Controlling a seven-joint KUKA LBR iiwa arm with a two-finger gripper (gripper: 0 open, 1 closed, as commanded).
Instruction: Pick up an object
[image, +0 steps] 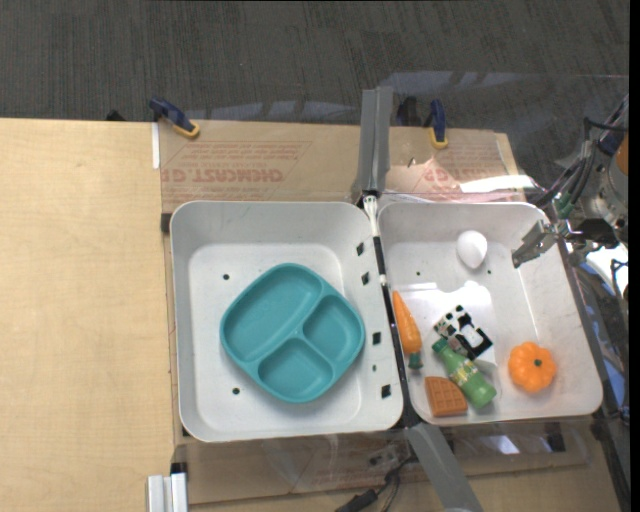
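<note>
Here's your view from above the desk (70, 300), two white bins side by side. In the left bin (195, 235) sits a teal divided plate (291, 332), three compartments, lying flat and roughly centred, and it has that bin to itself.

The right bin (560, 330) is where your pickable things are. A white egg-shaped object (472, 247) rests near the back, well apart from the rest. Along the left wall lies an orange carrot (406, 322), pointing front to back. Near the middle is a small black-and-white toy (463, 329), and just in front of it a green bottle (466, 375) lies on its side, tilted toward the front right corner. Touching or just beside the bottle's lower end is an orange waffle piece (446, 396). Off to the right, near the front, a small orange pumpkin (532, 366) stands alone.

Your claw (532, 246) is up at the right bin's far right corner, hanging over the rim area, near the egg but apart from it. You've got nothing between the fingers. How wide they stand, I can't tell from this slant; the tips blur together against the bin wall.
</note>
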